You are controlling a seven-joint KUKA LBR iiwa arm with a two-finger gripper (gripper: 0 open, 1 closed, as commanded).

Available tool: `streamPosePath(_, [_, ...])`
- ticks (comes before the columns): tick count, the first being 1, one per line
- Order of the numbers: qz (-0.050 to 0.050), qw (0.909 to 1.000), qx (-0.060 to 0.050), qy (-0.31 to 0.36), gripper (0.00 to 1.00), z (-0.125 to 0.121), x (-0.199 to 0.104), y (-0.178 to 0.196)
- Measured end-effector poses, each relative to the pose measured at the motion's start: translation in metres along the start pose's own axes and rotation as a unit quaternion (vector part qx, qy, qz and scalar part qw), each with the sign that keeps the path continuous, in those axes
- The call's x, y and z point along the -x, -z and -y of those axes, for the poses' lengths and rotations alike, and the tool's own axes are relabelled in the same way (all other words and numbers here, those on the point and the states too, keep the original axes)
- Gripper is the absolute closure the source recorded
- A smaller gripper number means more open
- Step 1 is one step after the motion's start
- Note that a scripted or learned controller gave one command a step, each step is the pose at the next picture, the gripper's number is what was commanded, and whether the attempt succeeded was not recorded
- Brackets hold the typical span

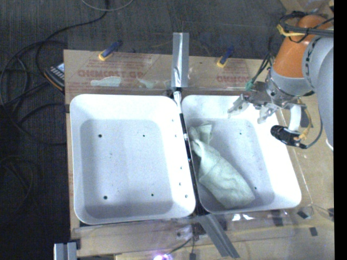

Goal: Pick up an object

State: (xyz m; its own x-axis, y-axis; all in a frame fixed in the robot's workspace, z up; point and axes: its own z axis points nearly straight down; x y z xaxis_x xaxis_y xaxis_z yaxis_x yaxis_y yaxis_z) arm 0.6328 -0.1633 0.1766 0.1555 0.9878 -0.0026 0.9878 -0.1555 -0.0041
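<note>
Pale green cloth [219,167] lies crumpled in the right bin [271,199], below and left of the gripper [252,110], whose fingers hang spread and empty over the bin's far rim, ready to descend.

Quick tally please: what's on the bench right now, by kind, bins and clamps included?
Bins: 2, left and right
Cloths: 1, in the right bin
Clamps: 2, and
Total: 5

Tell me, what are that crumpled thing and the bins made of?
The crumpled thing looks like soft cloth, pale greenish-white and matte: it folds and wrinkles. The bins seem moulded plastic, white and smooth, with rounded corners and a faint sheen.
</note>
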Motion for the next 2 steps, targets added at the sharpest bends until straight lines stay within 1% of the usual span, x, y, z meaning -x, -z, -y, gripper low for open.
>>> streamPosePath(1, [0.001, 0.9980, 0.002, 0.063, 0.00, -0.011, -0.051, -0.083])
streamPosePath(2, [0.000, 0.9966, 0.001, 0.083, 0.00, -0.016, 0.002, -0.022])
